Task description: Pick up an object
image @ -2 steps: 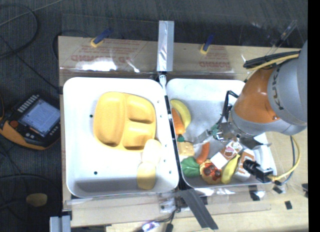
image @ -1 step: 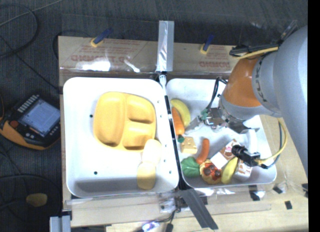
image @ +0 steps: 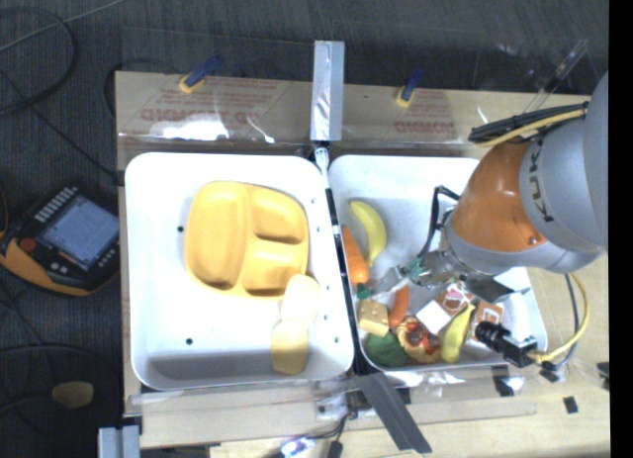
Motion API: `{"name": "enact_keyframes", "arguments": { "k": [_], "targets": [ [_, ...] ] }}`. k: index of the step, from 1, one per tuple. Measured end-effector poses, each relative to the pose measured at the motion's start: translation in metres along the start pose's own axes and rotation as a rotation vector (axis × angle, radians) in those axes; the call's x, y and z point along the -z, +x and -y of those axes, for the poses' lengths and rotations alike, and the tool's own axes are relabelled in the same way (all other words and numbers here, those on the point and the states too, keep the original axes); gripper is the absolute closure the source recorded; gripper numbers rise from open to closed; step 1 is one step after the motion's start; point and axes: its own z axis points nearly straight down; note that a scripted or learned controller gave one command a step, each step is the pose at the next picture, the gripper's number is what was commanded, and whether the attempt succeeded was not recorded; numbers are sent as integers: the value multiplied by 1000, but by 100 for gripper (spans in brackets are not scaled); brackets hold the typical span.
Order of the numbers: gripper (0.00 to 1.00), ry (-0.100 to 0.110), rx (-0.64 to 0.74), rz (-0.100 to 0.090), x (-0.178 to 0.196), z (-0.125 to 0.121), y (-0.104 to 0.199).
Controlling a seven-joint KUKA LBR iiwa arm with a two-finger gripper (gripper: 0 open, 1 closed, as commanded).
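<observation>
The right bin (image: pixel 415 174) holds a yellow banana (image: pixel 369 227), an orange carrot (image: pixel 355 258) against its left wall, and a pile of several small toy foods near its front. In the pile are a cheese-coloured cube (image: pixel 374 318), a green piece (image: pixel 388 347), a small orange piece (image: pixel 400 305) and a little yellow banana (image: pixel 457 332). My gripper (image: pixel 419 272) hangs low over the middle of this bin, just above the pile and right of the banana. The orange wrist band (image: pixel 495 209) covers the bin's right half.
The left bin (image: pixel 158 278) carries a yellow sectioned plate (image: pixel 242 236) and a pale cream bottle-like object (image: pixel 295 322) at its front right. A metal strip (image: pixel 327 90) stands behind the bins' shared wall. A hand-held controller (image: pixel 69 238) lies on the floor at left.
</observation>
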Motion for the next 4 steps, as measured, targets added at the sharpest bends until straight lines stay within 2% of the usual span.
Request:
{"name": "enact_keyframes", "arguments": {
  "k": [1, 2, 3, 4],
  "targets": [
    [100, 4, 0, -5, 7, -1, 0],
    [100, 24, -11, -9, 90, -44, 85],
    [100, 25, -150, -3, 133, -102, 78],
    [100, 24, 85, -6, 88, -135, 63]
  ]
}}
